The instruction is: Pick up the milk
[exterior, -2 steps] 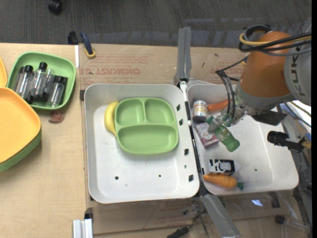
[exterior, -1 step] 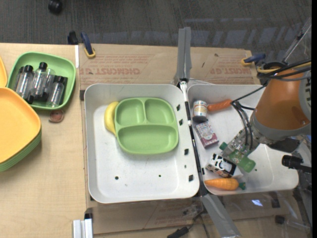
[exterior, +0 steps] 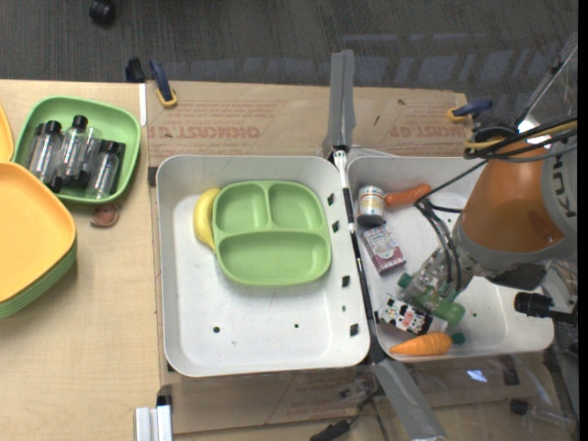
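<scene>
Claw [exterior: 430, 288] low in right bin [exterior: 514, 336], grip state can't tell, nothing visibly held. Arm [exterior: 510, 214] comes in from right, wrist angled down-left. Milk [exterior: 407, 316], cow-print carton, lies just near-left of claw, beside carrot [exterior: 423, 344]. Best to centre over carton, avoid green bottle [exterior: 441, 308].

Robotics lab, clamped cardboard bench [exterior: 276, 122], two white bins [exterior: 175, 274], cabled arm [exterior: 514, 209]
</scene>
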Robot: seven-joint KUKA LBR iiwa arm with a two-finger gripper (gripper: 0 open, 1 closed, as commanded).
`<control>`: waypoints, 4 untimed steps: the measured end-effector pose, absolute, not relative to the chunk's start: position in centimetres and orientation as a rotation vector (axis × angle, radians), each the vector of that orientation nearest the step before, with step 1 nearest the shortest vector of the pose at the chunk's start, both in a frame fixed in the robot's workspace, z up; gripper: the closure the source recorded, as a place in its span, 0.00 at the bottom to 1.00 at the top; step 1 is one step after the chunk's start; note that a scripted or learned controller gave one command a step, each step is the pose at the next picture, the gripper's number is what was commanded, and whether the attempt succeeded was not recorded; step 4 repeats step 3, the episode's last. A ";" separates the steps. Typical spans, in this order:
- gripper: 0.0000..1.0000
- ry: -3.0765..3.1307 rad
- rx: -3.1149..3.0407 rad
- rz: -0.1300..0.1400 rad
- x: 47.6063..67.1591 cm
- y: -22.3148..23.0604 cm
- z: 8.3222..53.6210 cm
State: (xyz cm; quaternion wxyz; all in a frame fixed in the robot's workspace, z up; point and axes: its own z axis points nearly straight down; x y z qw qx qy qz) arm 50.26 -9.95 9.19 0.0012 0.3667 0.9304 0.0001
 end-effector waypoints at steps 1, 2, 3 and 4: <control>1.00 2.477 1.930 -0.001 54.9 -14.7 12.0; 1.00 2.505 1.897 -0.003 60.0 -10.7 9.1; 1.00 2.786 1.448 -0.002 59.4 -4.9 19.1; 1.00 2.786 1.448 -0.002 59.4 -4.9 19.1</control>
